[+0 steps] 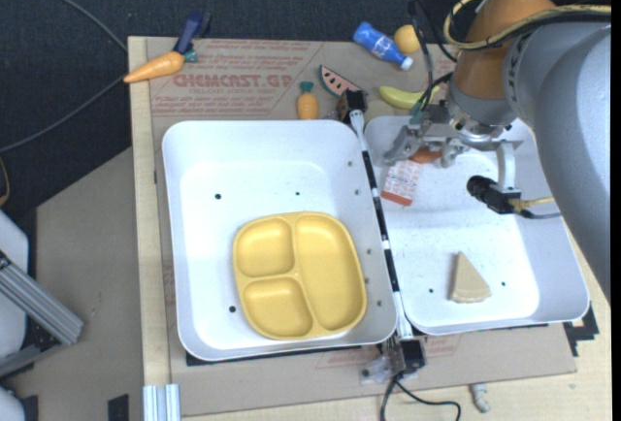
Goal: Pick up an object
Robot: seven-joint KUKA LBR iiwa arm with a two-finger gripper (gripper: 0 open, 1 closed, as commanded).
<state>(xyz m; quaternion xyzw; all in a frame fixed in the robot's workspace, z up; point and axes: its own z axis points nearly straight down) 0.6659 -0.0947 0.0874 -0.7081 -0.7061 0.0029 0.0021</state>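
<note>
My gripper (pixel 425 145) hangs low over the far left corner of the right bin (pixel 543 307). A small orange thing (pixel 424 156) shows right under it, and whether it is gripped is hidden. Just in front of the gripper a red and white packet (pixel 402 183) lies against the bin's left wall. A tan wedge (pixel 469 279) rests near the front of the same bin. In the left bin (pixel 194 215) a yellow divided plate (pixel 298 272) lies flat.
On the cardboard behind the bins lie a toy carrot (pixel 155 68), a watermelon slice (pixel 333 80), a small orange fruit (pixel 308 104), a blue bottle (pixel 380 44), a lemon (pixel 408 39) and a banana (pixel 400 97). The arm's grey bulk covers the right bin's far right side.
</note>
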